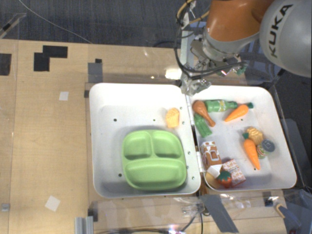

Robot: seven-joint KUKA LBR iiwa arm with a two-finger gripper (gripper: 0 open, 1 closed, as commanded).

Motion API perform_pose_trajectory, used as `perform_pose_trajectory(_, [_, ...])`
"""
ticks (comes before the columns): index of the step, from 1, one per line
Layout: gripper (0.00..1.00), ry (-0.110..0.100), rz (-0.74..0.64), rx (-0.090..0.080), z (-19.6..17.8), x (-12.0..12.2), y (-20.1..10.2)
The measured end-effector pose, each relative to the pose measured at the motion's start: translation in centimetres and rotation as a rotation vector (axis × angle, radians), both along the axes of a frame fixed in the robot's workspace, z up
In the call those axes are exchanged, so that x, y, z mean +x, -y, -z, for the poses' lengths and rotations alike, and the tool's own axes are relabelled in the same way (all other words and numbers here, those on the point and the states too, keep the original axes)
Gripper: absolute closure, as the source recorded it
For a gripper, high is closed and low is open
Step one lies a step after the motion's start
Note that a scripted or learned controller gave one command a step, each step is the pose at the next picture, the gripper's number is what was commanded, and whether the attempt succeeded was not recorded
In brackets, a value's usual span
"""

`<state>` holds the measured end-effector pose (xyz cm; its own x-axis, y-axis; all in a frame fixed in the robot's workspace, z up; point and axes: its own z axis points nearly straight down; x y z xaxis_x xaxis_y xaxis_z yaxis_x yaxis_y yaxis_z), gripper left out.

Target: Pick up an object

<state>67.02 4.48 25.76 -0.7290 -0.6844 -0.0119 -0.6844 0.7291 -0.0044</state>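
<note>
- At the far rim where the two bins meet, at about twelve o'clock of the bench, the gripper (196, 85) hangs over the divide between the left bin (105, 130) and the right bin (278, 130); whether it is open or closed cannot be told from this angle, and nothing can be seen in it.
- The arm (234, 13), with its orange band, comes in from about two o'clock.
- Nearest to the gripper, just at its five o'clock, lies a brown drumstick (202, 111) in the right bin, tilted, close to the bin's left wall.
- Beside the drumstick, toward three o'clock, a green bottle (222, 105) lies on its side, and an orange carrot (237, 112) lies slantwise touching or just beside the bottle's end.
- Below the drumstick, toward six o'clock of the gripper, a small green piece (202, 126) lies against the left wall.
- Farther toward six o'clock sit a brown-and-white carton (211, 153), a red-and-white box (234, 172) and a red tomato-like piece (224, 179), bunched at the near corner.
- At the right bin's four o'clock lie a second carrot (251, 151), a tan lump (253, 133) and a small round can (266, 146), close together.
- In the left bin, a yellow piece (172, 117) lies at the gripper's seven o'clock, near the shared wall.
- A green divided plate (154, 158) sits in the left bin's near half, well apart from the gripper.
</note>
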Motion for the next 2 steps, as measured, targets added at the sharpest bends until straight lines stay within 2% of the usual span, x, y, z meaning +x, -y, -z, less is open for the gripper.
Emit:
perform_pose_trajectory(1, [1.0, 0.0, -0.021, -0.002, 0.7, 0.0, 0.6])
perform_pose_trajectory(2, [1.0, 0.013, -0.022, 0.002, -0.8, 0.2, 0.4])
